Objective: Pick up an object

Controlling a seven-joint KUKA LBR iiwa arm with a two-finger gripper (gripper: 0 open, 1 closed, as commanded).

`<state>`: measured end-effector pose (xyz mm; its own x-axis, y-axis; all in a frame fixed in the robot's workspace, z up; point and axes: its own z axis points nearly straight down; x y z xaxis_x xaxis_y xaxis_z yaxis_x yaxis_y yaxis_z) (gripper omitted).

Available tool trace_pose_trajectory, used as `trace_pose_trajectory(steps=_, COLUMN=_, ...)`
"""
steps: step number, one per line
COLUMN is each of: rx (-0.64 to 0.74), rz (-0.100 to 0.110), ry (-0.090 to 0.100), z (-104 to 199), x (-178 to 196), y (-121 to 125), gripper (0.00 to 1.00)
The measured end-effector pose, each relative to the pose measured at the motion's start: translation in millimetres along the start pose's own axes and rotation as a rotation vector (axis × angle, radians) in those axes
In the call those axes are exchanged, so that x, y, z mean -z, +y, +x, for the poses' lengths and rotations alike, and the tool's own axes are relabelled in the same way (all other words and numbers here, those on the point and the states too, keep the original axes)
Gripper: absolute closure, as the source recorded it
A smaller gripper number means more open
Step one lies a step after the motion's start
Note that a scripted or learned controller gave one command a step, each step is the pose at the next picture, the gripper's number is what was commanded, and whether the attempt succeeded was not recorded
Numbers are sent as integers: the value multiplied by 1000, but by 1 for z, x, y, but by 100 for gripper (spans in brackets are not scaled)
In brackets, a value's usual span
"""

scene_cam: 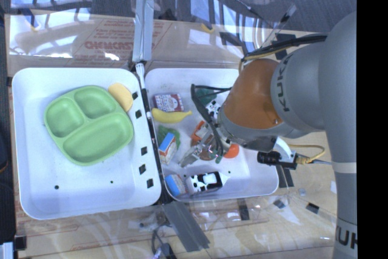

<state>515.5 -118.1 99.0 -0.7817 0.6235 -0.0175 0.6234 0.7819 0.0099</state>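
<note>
1. We see our gripper (pixel 203 151) low in the right bin (pixel 254 188), among a crowd of small things. Its metal fingers point down and left, but they blur into the clutter, so we cannot tell how far apart they stand or whether anything sits between them.

2. No single target is marked out for us. The candidates all lie in the right bin: a banana (pixel 171 116) near the divider, a red packet (pixel 169 101) just above it, a small carton (pixel 168 146) below it, a black-and-white toy (pixel 205 181) near the front wall, a blue thing (pixel 173 185) beside that, and an orange piece (pixel 230 151) just right of the tool.

3. We judge crowding to be the main risk: on closing, we may catch two things at once, or pinch an edge and let it slip on the lift.

4. The rounded banana may roll away if touched off-centre, and the carton may tip.

5. Pieces near the divider or front wall leave us little room, so a finger could strike the bin instead.

6. The green plate (pixel 90 124) and the yellow piece (pixel 120 96) on its rim rest in the left bin (pixel 24 148), well apart from our reach, so we expect no trouble there.
</note>
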Motion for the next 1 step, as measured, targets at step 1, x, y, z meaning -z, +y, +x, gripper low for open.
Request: trace_pose_trajectory(steps=1, rx=-96, rz=10, ry=12, z=-15, x=-6, y=41, gripper=0)
